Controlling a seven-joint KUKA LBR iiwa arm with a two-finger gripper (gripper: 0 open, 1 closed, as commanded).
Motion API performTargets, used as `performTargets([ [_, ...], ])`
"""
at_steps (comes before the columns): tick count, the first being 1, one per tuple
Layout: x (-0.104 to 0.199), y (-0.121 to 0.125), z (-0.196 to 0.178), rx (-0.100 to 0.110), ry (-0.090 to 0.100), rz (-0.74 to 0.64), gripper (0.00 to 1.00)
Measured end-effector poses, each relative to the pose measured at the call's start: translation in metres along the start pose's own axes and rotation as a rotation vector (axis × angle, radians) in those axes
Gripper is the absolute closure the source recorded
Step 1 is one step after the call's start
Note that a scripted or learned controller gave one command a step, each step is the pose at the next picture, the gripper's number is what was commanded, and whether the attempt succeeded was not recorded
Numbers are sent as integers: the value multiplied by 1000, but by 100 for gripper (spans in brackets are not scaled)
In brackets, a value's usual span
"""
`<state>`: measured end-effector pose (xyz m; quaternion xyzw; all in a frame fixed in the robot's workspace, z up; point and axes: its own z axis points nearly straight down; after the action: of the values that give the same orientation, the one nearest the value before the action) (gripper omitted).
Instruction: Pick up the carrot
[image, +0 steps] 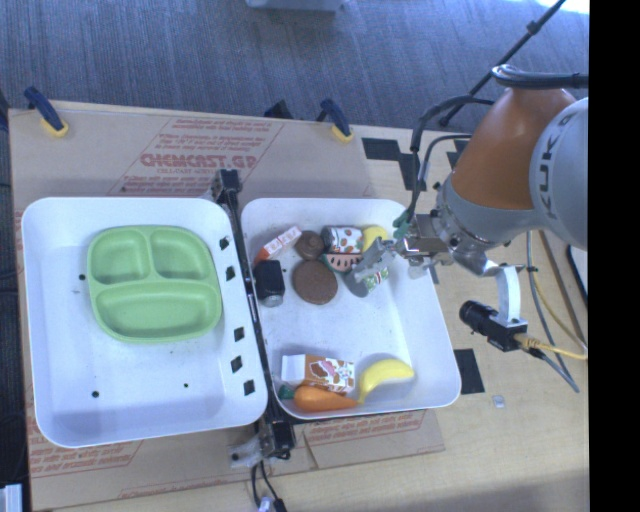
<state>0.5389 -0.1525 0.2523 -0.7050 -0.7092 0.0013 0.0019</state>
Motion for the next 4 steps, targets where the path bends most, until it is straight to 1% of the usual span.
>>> performTargets([
  [1,33,-34,137,3,1,-2,0],
  [2,-48,-3,161,-1,0,1,0],
  [3,-18,-38,161,1,1,0,0],
  [4,-30,-29,44,-4,-1,1,0],
])
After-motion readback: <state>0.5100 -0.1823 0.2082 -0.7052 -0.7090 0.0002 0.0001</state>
